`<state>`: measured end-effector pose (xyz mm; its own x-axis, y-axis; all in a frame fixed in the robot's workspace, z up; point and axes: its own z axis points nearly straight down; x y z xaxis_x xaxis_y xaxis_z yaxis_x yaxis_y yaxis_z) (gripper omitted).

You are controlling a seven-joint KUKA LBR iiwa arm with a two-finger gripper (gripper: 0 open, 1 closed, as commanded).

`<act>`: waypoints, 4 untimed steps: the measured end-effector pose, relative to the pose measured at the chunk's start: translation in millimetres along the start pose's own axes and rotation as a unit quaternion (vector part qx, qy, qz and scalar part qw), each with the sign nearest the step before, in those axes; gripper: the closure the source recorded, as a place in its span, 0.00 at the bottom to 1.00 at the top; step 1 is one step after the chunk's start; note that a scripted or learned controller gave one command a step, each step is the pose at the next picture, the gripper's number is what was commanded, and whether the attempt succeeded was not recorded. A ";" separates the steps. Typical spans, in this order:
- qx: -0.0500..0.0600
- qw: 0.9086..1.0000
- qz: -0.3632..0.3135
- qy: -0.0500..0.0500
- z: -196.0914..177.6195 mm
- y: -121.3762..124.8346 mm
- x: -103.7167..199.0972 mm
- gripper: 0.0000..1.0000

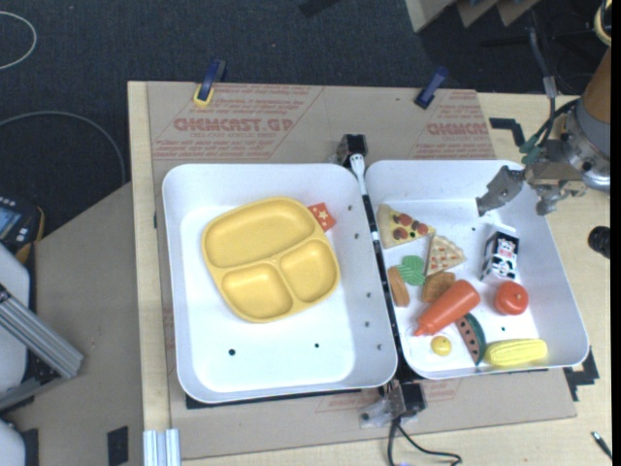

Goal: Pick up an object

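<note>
Before you, largest first, with places given from the yellow divided plate (270, 271). Tabletop (146, 260): pale board printed with red lettering, carrying everything listed. Left bin (184, 357): white, shallow, holding the plate near its middle. Right bin (568, 299): white, touching the left bin along a shared edge to the plate's right. The plate itself: three compartments, lying flat. Arm: grey, entering at the upper right, well away from the plate. Pincer (524, 194): you see it above the right bin's far corner, its two fingers spread apart with nothing between them. Carrot (448, 307): orange, lying at a slant in the right bin, to the plate's right. Corn cob (516, 353): yellow, at the right bin's near edge, far right of the plate and lower. Pizza slice (406, 226): just past the shared edge, level with the plate's top. Second wedge (445, 254): tan, right of the pizza slice. Black-and-white carton (502, 256): standing further right, below the pincer. Tomato (511, 300): red, just below the carton. Green piece (414, 270): small, between the pizza slice and the carrot. Red-orange block (321, 217): small, in the left bin, touching the plate's upper right corner. Yellow ball (441, 346): smallest, just below the carrot's tip.
</note>
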<state>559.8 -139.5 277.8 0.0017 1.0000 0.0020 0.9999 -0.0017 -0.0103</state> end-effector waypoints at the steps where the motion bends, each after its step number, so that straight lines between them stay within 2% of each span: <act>1: -0.005 1.000 -0.001 -0.001 -5.1 1.7 0.1 0.00; 2: -0.002 1.000 -0.001 0.000 39.5 0.6 6.9 0.00; 3: -0.002 1.000 0.000 0.000 84.8 1.5 0.8 0.00; 4: -0.001 1.000 0.000 0.000 145.0 -6.7 -2.4 0.00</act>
<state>551.5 -141.6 132.9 0.0013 1.0000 0.0025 1.0000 -0.0013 -0.0085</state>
